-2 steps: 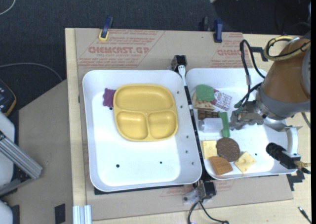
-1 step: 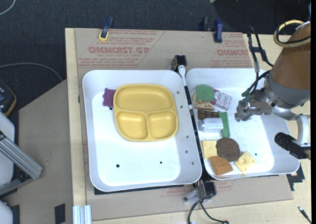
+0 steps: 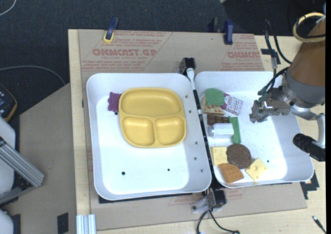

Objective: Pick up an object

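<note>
My gripper (image 3: 258,113) hangs over the right part of the right bin (image 3: 274,145), above bare white floor. To its left, along the bin's left side, lie several small items: a green piece (image 3: 213,96), a red-and-white wrapper (image 3: 233,105), a brown block (image 3: 216,120), a white piece (image 3: 221,130) and a green stick (image 3: 236,129). Nearer the front are a round brown cookie (image 3: 238,155), an orange cracker (image 3: 230,172) and a yellow cheese wedge (image 3: 256,169). The gripper stands apart from all of them.
The left bin (image 3: 139,176) bears a yellow divided plate (image 3: 152,116) with a purple item (image 3: 114,102) at its left edge. Clamps sit at the bench's back edge. The arm's grey body and orange band (image 3: 310,57) fill the right side above the bin.
</note>
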You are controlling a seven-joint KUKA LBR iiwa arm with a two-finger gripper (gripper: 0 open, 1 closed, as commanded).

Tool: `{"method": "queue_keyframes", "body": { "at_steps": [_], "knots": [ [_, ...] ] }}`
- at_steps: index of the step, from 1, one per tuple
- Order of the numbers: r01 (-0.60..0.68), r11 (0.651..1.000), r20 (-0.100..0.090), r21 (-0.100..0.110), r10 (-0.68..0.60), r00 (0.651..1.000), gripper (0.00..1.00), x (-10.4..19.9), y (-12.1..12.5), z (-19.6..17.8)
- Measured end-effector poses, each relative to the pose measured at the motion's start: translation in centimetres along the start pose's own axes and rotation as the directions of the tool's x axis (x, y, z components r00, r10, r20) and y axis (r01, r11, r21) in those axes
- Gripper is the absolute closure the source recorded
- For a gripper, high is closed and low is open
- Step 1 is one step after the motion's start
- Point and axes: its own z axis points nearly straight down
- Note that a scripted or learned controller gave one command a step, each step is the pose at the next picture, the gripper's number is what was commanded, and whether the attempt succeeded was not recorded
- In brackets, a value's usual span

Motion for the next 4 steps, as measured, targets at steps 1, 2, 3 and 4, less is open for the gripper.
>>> {"method": "queue_keyframes", "body": {
  "at_steps": [1, 2, 3, 4],
  "knots": [
    [0.004, 1.000, -0.005, 0.009, -0.004, 1.000, 1.00, 5.9, -1.7, 0.1],
    [0.000, 1.000, -0.003, 0.009, 0.000, 1.000, 1.00, 7.4, -1.1, 1.2],
    [-0.002, 1.000, -0.003, 0.008, 0.002, 1.000, 1.00, 7.4, -2.0, 0.8],
    [-0.002, 1.000, -0.001, 0.004, 0.002, 1.000, 1.00, 6.4, -1.5, 0.6]
  ]
}}
